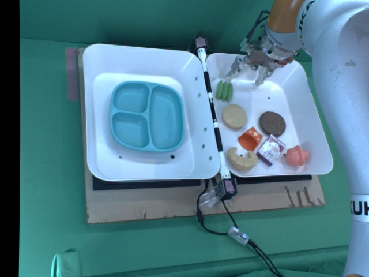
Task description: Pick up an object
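Nearest the camera: black cable (230, 224) with a small clear connector, trailing over the green counter (144, 247) below the cardboard base (144, 209).

Left bin (98, 154): teal divided plate (147, 115), three compartments, lying flat near the bin's middle.

Right bin (314, 131): holds all the toy food. Near edge, left to right: croissant (242, 159), purple packet (270, 150), pink-orange piece (296, 156). Red carton (250, 138) just behind the croissant. Middle row: tan round cookie (234, 116), dark brown cookie (272, 123), apart from each other. Green pea pods (225, 90) lie by the divider rail (211, 105).

Claw (249, 75): over the far end of the right bin, just right of the pea pods, fingers spread apart, nothing between them. Grey arm (340, 51) enters from the right, orange band above the wrist.
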You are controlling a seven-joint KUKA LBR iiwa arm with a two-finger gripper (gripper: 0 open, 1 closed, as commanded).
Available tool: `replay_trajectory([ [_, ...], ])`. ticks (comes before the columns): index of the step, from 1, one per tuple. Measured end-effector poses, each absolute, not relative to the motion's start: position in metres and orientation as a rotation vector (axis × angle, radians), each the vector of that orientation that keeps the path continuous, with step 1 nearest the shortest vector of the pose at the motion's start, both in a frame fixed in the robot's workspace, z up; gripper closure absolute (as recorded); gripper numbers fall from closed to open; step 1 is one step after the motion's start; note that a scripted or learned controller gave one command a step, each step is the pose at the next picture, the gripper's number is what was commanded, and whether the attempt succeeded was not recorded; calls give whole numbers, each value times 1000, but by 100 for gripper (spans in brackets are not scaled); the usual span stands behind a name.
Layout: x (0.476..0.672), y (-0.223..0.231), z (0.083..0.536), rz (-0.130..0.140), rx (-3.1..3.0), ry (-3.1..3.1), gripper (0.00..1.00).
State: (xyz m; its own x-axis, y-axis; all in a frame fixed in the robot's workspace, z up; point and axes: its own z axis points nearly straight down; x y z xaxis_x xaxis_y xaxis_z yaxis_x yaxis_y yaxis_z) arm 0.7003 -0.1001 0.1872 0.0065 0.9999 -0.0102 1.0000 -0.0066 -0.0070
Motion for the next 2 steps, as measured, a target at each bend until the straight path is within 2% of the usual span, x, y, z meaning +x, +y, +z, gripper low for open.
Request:
replay_trajectory([
  [1, 700, -101, 187, -17, 2226, 2216, 0],
  [2, 703, -99, 205, -3, 2227, 2212, 100],
])
